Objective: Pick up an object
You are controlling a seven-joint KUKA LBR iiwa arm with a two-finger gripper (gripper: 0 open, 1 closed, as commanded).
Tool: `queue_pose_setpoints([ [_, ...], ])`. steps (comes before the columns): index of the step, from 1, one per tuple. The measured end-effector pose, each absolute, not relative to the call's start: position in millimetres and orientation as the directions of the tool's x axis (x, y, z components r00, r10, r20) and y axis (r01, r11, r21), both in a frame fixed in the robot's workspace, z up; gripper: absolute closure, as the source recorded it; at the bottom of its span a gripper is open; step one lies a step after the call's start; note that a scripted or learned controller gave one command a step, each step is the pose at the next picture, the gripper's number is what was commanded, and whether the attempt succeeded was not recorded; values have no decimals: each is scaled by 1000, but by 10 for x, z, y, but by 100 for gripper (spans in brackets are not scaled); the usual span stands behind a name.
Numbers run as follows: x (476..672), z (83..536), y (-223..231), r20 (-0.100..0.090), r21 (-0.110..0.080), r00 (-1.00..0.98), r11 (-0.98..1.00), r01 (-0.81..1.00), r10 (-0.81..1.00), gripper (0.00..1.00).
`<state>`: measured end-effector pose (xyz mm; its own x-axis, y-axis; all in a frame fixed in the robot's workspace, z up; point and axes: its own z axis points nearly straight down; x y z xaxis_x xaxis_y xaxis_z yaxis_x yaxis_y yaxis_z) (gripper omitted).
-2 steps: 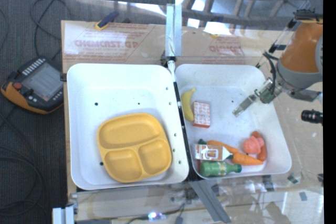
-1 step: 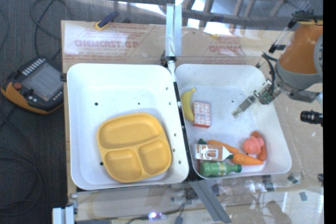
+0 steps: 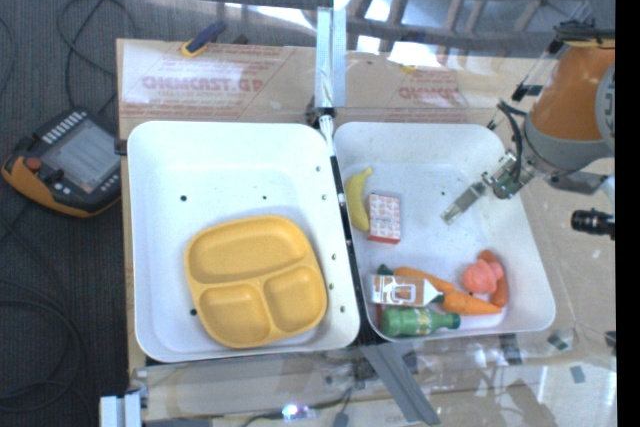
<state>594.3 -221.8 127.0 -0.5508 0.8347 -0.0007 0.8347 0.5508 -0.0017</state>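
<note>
**A:** Which step is this?

**B:** The approach, I'd judge. Nothing is lifted. The claw hangs over bare floor in the middle of the right bin, its slim tip aimed toward the bin's left wall. I can't tell how it is set; at this size it reads as one grey sliver.

**A:** What could it take, starting at the near edge?

**B:** Along the right bin's near edge lie a green bottle, a small white carton just behind it, and a carrot running toward the near right corner, where an orange-pink lump sits touching it. Farther back, against the left wall, a red-and-white packet lies just beside a banana.

**A:** And the nearest one to the claw?

**B:** The packet, between claw and left wall, apart from it. The near-edge cluster lies farther away.

**A:** So the next move?

**B:** Pick one target, get over it, then descend. The packet seems easiest; the cluster is crowded. The yellow divided plate in the left bin is well apart.
</note>
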Motion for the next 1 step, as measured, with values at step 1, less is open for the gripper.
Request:
queue_pose_setpoints([
  [1,5943,1271,-2219,-1,-2,-551,551,835,835,0],
])
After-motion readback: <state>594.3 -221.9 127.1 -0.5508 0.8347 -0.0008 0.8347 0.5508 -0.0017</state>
